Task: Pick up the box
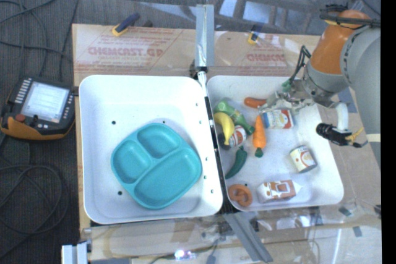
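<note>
Camera view: gripper (286,100) partly hides box (278,119).

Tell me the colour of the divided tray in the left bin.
Teal divided tray, per the camera view.

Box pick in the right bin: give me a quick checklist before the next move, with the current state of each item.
1. Gripper above the target: ok, it sits over the upper box in the right bin.
2. Box between the fingers: cannot tell, the wrist hides the contact.
3. Neighbours clear of the box: not ok, the carrot lies against its left side and the sausage is close above.
4. Other boxes free as alternatives: ok, the small box and the lower box lie apart.
5. Left bin uninvolved: ok, it holds the blue tray.
</note>
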Tool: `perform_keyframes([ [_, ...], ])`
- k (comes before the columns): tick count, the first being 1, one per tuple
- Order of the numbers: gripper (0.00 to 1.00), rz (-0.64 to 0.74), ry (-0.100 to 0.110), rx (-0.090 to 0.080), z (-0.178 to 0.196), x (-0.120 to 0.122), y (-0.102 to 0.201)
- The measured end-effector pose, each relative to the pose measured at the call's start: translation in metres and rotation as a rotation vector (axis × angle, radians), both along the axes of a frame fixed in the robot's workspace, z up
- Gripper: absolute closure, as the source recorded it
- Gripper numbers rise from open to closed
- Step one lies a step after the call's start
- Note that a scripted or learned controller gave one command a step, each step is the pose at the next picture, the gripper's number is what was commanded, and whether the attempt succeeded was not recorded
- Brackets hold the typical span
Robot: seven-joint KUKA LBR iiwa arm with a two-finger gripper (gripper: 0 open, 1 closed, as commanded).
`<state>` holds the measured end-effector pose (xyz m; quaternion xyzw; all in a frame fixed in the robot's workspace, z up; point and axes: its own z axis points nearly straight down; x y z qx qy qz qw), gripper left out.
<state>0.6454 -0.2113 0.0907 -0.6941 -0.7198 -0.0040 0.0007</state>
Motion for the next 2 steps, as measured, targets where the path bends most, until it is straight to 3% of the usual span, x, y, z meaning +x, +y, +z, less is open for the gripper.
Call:
perform_keyframes([
  [1, 1.0, 0.003, -0.004, -0.007, 0.009, 0.001, 0.0],
  [2, 1.0, -0.011, 0.005, -0.007, 0.121, -0.012, 0.009],
])
